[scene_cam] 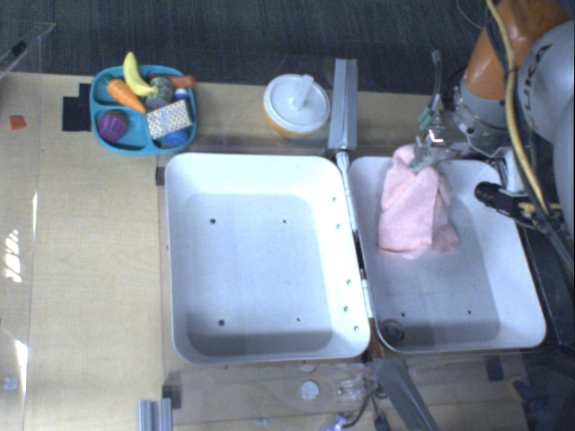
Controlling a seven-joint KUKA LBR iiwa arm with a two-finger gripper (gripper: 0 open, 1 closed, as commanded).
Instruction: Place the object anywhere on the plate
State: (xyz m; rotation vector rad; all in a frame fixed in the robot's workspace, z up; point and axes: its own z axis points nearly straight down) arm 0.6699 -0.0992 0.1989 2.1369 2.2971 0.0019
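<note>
The bench was pale wood and carried two shallow white bins side by side. The left bin was the wider of the two. The right bin sat just beside it, the two rims nearly touching along a grey strip.

The arm, grey with an orange band above the wrist, reached in from the right over the far edge of the right bin. A black cable ran from it across that bin's right side.

A pink cloth hung in soft folds over the upper left part of the right bin, its lower end bunched near the bin floor. The gripper stood at the cloth's top edge, and its fingers were closed on the fabric, which was gathered between them.

Behind the left bin, on the bench, lay a blue divided tray filled with toy food: a banana, a carrot and a purple piece. To its right, well apart from the cloth, rested a round white plate with a yellow rim, close to the far corner of the left bin.
</note>
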